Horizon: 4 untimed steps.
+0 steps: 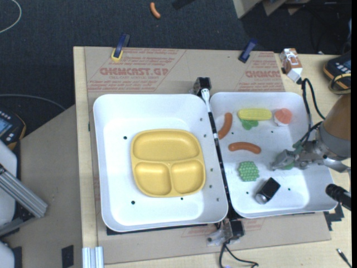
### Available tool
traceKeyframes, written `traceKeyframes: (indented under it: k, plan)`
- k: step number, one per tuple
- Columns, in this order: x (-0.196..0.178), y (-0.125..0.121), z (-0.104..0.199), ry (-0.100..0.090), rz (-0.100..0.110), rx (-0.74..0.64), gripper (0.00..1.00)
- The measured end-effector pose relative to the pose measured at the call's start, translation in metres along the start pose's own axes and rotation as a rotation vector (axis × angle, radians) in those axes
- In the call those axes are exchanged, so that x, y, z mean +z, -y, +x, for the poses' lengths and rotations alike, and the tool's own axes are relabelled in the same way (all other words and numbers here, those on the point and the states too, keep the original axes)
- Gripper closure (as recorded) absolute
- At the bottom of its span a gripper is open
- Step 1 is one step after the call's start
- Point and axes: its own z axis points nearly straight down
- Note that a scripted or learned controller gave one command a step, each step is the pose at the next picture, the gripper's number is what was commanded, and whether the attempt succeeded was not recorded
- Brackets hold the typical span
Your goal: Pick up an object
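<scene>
No object is chosen yet, so I read the right bin as the field. Nearest the gripper are a green knobbly piece and a black block, both lying apart from each other toward the near side. Further off, two orange sausages, one level and one tilted beside the divider, then a yellow corn piece with a small green bit touching it, and a pink round piece at the far wall.

The gripper hangs low over bare floor in the middle right of this bin. I cannot tell how far apart its jaws stand; nothing is visibly between them.

My judgement: the green piece is the best target, isolated and close. I would centre over it, straddle its narrow way, and descend fully before closing. The block sits at a slant and may skid.

The left bin holds a yellow divided plate.
</scene>
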Motion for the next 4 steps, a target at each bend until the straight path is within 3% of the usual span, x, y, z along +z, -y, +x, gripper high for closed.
traceKeyframes:
  k: [1, 2, 4]
  plan:
    - [0.0, 0.0, 0.002, 0.005, -0.003, 0.002, 0.0]
    - [-0.011, 0.0, 0.001, 0.009, -0.006, 0.003, 1.0]
    - [-0.12, 0.0, 0.005, 0.015, -0.015, 0.003, 1.0]
